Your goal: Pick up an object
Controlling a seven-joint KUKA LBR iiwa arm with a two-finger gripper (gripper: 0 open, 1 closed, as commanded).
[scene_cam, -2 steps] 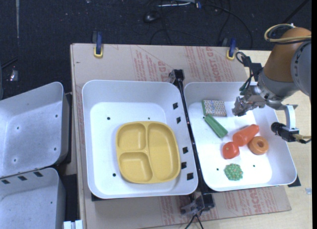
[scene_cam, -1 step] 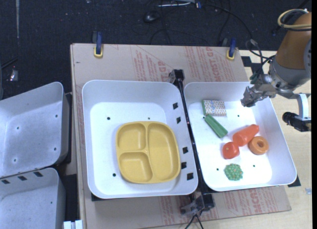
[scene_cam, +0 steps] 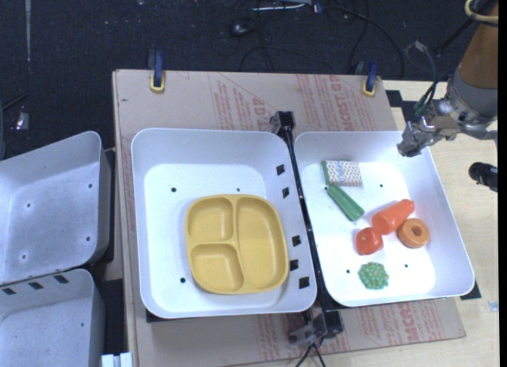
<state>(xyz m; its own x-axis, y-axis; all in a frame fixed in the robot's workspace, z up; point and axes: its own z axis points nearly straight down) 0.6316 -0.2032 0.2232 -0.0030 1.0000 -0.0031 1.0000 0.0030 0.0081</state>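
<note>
The left bin point(scene_cam: 150, 199) holds a yellow divided plate point(scene_cam: 236, 243). The right bin point(scene_cam: 444, 199) holds a green stick point(scene_cam: 345, 201), an orange carrot point(scene_cam: 394, 216), a patterned block point(scene_cam: 343, 172), an orange ring point(scene_cam: 413, 233), a red tomato point(scene_cam: 368, 240) and a green bumpy ball point(scene_cam: 373, 276). The gripper point(scene_cam: 410, 145) hangs over the right bin's far right corner, well apart from them; whether it is parted or closed cannot be told.

a light wooden tabletop point(scene_cam: 238, 100) printed with faded red lettering carries two shallow white plastic bins, touching side by side: the left bin point(scene_cam: 150, 199) and the right bin point(scene_cam: 444, 191). two yellow clamps point(scene_cam: 158, 80) grip the tabletop's far edge.
</note>
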